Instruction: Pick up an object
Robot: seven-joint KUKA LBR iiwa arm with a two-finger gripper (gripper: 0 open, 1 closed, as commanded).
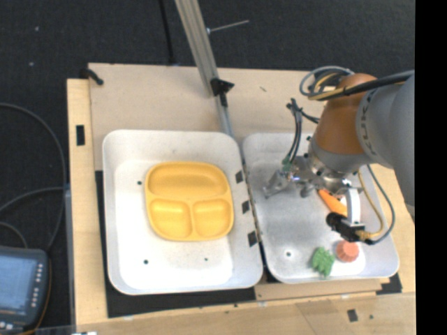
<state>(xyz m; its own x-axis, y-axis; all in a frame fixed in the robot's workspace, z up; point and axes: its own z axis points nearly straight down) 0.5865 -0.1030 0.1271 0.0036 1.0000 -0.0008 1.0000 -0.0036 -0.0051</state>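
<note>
The gripper [292,180] hangs over the right bin [293,230] toward 10 o'clock; how wide it stands, I cannot tell. An orange piece [332,202] lies near the bin's centre, a green toy [322,261] at 6 o'clock and a pink round piece [347,251] at 5.

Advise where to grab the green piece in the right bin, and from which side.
Grip the green piece across its middle, straight down from above. It is lumpy and lies low on the floor of the right bin, close to the near wall, with a reddish round piece beside it, so a sideways approach would likely hit something.
</note>
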